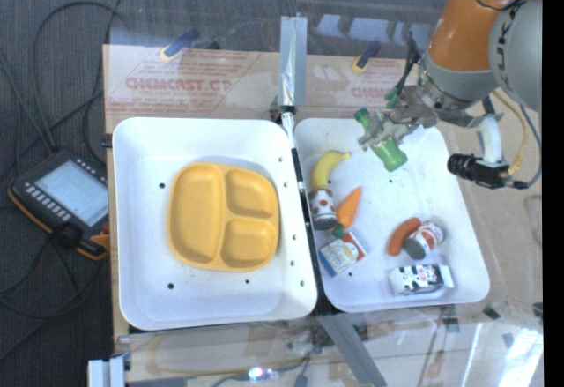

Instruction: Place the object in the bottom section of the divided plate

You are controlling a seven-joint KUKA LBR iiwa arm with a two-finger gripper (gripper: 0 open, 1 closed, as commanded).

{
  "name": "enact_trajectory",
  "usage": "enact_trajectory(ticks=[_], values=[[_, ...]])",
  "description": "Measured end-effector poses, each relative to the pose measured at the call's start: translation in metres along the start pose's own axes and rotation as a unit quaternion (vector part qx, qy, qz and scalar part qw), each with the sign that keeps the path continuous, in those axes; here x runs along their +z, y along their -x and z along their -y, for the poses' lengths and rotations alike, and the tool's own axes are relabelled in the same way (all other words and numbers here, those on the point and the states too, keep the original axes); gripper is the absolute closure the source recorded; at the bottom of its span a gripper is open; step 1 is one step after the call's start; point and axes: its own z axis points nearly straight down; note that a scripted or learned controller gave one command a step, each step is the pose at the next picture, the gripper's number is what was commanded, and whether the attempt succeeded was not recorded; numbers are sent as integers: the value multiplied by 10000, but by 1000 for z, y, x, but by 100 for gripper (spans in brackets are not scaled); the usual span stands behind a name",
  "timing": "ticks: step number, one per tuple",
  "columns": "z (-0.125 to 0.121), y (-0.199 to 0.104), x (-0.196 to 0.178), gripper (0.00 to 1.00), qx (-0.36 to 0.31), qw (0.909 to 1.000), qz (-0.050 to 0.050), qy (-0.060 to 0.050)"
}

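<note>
A yellow divided plate (225, 216) lies in the left white bin (145, 288), with one long section on its left and two smaller ones on its right. Nothing lies in any of the sections. My gripper (385, 131) hangs over the far end of the right bin (460, 200). Its fingers are shut on a green bottle-shaped object (394, 154), which is lifted and tilted, with its green end (362, 117) sticking out on the other side. The gripper is well to the right of the plate, across the wall between the bins.
On the right bin's floor lie a banana (328, 167), a carrot (349, 207), a small can (322, 209), a juice box (342, 253), a red-orange sausage (404, 235), another can (425, 240) and a milk carton (421, 279). A pendant (62, 196) rests left of the bench.
</note>
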Motion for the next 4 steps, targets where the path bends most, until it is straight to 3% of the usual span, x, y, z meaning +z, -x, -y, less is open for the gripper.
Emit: enact_trajectory(ticks=[1, 2, 3, 4], values=[[16, 24, -14, 100, -979, 9952, -3, 7], [39, 11, -51, 100, -2906, 9569, -9, 22], [48, -55, 0, 100, -3386, 9409, -18, 17], [48, -55, 0, 0, -3386, 9409, -18, 19]])
